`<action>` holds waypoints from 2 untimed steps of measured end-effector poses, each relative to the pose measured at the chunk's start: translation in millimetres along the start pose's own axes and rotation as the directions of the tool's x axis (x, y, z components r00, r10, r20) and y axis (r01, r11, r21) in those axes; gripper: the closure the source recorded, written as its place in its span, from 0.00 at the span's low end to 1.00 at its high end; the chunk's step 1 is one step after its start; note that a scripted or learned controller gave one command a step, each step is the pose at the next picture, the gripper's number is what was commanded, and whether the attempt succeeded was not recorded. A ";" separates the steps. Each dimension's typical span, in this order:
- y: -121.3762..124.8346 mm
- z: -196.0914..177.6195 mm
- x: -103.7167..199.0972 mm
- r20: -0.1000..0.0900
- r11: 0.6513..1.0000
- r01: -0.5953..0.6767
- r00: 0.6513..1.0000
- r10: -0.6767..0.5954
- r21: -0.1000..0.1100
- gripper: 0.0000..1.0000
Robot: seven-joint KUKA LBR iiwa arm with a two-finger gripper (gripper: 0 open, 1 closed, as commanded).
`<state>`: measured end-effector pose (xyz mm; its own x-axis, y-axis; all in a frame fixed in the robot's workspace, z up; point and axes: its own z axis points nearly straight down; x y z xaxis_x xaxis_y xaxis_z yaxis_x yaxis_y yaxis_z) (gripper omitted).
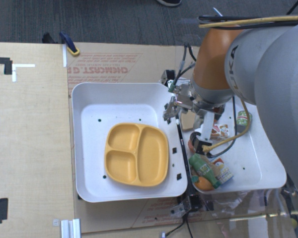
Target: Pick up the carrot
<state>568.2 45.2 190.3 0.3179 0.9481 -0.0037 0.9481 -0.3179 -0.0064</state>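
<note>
My robot lab, plywood bench (pixel 30 148), two white bins (pixel 84 148), grey carpet (pixel 89 9), my cabled arm (pixel 258 58)

Arm (pixel 268 78) from right — wrist down

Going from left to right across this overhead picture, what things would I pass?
Wooden bench top → left white bin holding the yellow divided plate → right white bin, with a green packet and an orange item at its left side, under the grey arm.

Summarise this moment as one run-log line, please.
arm over right bin | carrot in bin, ungrasped | yellow tray in left bin
</note>
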 end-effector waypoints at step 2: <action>-65.2 82.8 74.2 0.003 0.966 -0.260 0.966 0.260 0.003 0.00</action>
<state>529.4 136.2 107.6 0.5532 0.8330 -0.0078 0.8330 -0.5533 -0.0077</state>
